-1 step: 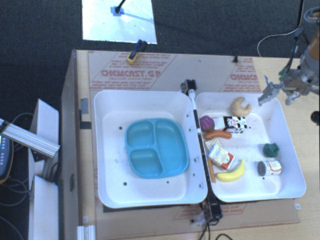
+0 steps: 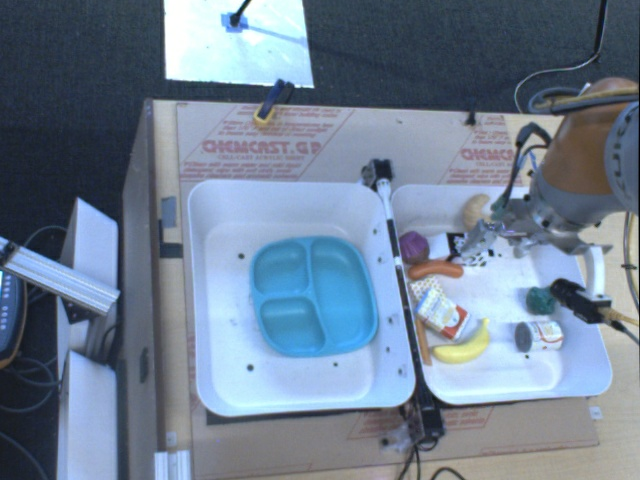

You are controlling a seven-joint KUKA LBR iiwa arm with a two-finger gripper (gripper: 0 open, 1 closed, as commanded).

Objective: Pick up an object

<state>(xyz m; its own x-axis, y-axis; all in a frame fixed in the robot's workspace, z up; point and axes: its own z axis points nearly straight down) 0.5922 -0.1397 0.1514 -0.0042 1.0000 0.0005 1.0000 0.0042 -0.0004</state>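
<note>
The right bin [image 2: 590, 368] holds several small items. A purple ball [image 2: 414, 245] and an orange sausage [image 2: 436, 268] lie near its left wall. Below them are a red-and-white carton [image 2: 441, 309] and a banana [image 2: 464, 345]. A beige lump [image 2: 476, 209] sits at the back. A teal piece [image 2: 541, 298], a grey pebble [image 2: 523, 337] and a small white box [image 2: 547, 334] lie to the right. My gripper [image 2: 484, 238] hangs low over the back of this bin, just above a black-and-white item [image 2: 478, 259] and right of the purple ball.
The left bin [image 2: 215, 368] holds a blue divided plate [image 2: 312, 295]. A black rail [image 2: 398, 268] separates the two bins. A black part [image 2: 580, 301] juts over the right bin's right side. The grey and orange arm [image 2: 590, 158] covers the bin's back right corner.
</note>
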